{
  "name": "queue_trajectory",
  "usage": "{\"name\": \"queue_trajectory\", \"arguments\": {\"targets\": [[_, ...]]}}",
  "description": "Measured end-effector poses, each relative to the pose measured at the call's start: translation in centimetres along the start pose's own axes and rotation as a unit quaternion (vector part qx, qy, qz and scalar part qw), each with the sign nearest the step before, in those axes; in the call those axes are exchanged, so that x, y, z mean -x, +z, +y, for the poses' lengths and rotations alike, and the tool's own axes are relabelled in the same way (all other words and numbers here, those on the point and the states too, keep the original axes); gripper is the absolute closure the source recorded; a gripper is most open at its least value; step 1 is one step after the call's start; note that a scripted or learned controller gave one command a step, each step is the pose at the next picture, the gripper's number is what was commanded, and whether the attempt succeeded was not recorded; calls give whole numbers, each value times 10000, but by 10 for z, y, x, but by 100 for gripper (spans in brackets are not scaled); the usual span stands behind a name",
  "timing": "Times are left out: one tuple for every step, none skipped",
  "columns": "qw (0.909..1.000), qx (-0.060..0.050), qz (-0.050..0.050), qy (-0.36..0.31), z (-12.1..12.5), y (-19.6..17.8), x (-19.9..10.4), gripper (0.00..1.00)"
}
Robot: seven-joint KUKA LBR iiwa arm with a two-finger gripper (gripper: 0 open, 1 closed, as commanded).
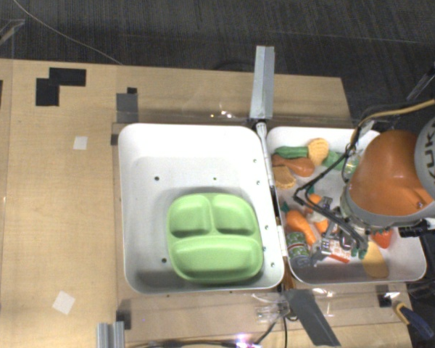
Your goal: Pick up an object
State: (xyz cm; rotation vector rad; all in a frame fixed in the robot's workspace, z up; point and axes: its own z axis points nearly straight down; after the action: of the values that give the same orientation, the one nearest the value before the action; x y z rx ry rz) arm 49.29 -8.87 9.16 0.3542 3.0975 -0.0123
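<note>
The right bin (413, 270) holds several toy foods: a green piece (291, 151), a yellow round piece (318, 149), a brown piece (299, 167), orange pieces (299, 222) and a can-like item (298, 248). My arm's orange band (388, 171) hangs over this bin. The gripper (338, 241) is low in the bin's front part among the items. A reddish piece (340, 256) lies just under it. The wrist and cables hide what is between the fingers.
The left bin (141, 158) holds a green divided tray (214, 236). A grey metal bar (262, 85) stands behind the divide between the bins. Black cables (315, 182) loop off the wrist over the right bin. Wooden bench surrounds both bins.
</note>
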Motion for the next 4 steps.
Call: {"name": "queue_trajectory", "arguments": {"targets": [[9986, 5, 12, 530, -3, 0, 0, 0], [9970, -15, 9, 778, -3, 0, 0, 0], [9975, -15, 2, 702, -3, 0, 0, 0], [9976, 14, -92, 686, 0, -14, 6, 100]]}}
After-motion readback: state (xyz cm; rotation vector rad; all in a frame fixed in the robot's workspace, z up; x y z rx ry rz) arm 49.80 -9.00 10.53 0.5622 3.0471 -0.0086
